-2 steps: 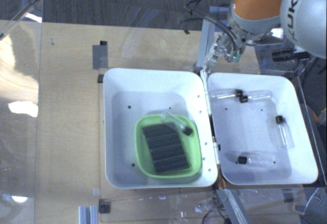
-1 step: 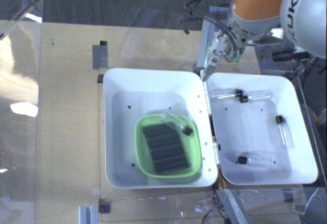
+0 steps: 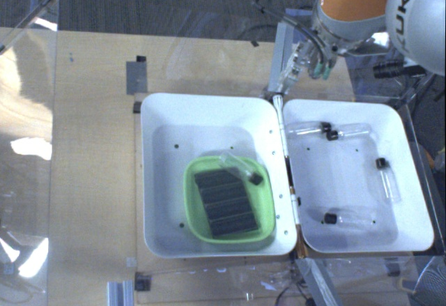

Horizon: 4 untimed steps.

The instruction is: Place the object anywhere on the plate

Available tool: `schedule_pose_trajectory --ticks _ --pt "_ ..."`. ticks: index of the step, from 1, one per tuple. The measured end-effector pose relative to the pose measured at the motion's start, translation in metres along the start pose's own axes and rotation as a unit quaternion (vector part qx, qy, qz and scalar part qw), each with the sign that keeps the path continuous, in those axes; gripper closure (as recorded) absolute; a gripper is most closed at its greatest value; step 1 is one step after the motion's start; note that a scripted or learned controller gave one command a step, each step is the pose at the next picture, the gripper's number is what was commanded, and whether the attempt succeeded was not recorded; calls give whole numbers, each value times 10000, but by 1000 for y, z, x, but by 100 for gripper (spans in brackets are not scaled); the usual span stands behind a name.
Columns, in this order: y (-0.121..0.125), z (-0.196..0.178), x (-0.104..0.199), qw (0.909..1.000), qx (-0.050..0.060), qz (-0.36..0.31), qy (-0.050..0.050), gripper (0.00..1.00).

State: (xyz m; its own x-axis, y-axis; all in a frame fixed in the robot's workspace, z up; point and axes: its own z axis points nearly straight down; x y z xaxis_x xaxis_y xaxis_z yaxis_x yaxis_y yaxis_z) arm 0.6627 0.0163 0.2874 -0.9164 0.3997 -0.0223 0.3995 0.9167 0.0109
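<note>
Green plastic plate [image 3: 197,214], lying in the lower centre of the frame inside the left white bin [image 3: 159,179], carries a dark ribbed block [image 3: 224,203] and, across its upper right rim, a clear vial with a black cap [image 3: 240,167]. This vial appears to be the task's object, already resting on the plate and partly over the block. Three more clear capped vials lie in the right white bin [image 3: 408,179]: one at its upper left [image 3: 327,132], one along its right side [image 3: 385,177], and one near its lower edge [image 3: 346,217]. The gripper [image 3: 304,66] hangs at the upper centre-right of the frame, above the far ends of the two bins and well apart from the plate; whether it is released or clenched cannot be told (the tip is small and blurred), and nothing is seen in its grasp. Judged from this layout, placement looks complete and the arm is at the retreat stage. Any further move calls only for keeping clear of the bins, unless another vial is to be fetched from the right bin.
</note>
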Motion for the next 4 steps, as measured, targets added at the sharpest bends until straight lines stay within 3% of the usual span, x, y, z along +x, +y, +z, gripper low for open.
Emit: schedule_pose_trajectory --ticks 1,2,3,4 --pt "0 0 0 10000 3 -1 3 0" --pt "2 -13 -2 10000 -22 -12 -53 100" --pt "2 -13 -2 10000 -20 -13 -51 0" --pt "3 -27 -4 9999 -46 -23 -110 100"
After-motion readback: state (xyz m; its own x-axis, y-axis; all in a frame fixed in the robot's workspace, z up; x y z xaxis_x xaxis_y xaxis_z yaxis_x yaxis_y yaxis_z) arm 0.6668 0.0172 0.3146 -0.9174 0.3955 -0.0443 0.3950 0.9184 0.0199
